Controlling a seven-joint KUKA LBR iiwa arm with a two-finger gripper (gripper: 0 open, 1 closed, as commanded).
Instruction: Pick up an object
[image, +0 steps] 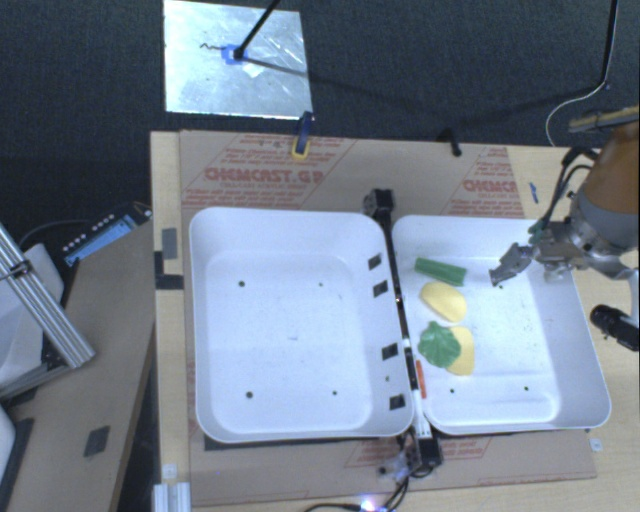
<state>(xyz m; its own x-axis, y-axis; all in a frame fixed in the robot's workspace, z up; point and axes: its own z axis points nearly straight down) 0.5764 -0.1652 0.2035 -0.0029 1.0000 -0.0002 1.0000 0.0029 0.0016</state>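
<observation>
Although nothing is yet gripped, the scene is set out below from the largest thing to the smallest.

Bench (250, 165): two shallow white bins are borne side by side on a sheet of printed cardboard.

Left bin (290, 320): nothing is seen lying in it; it is left out of the pick as matters stand.

Right bin (520, 400): all the objects are held here, gathered toward the wall shared with the left bin.

Arm (610, 195): it is brought in from the right, its wrist held over the upper right part of the right bin.

Gripper (503, 272): it is seen above the bin floor, near the green stick but apart from it; whether the fingers are spread or pressed together cannot be told, and nothing is seen between them.

Yellow curved piece (460, 352): it is laid lowest of the group, partly covered by the green leafy piece.

Green leafy piece (437, 343): it is rested against the yellow curved piece, touching it.

Yellow oval piece (443, 300): it is placed between the stick and the leafy piece.

Green stick (440, 270): it is laid flat at the top of the group, nearest the gripper.

Progress: no object is lifted; the approach is judged to be under way, and the descent, the closing and the lift are all left to be done.
</observation>
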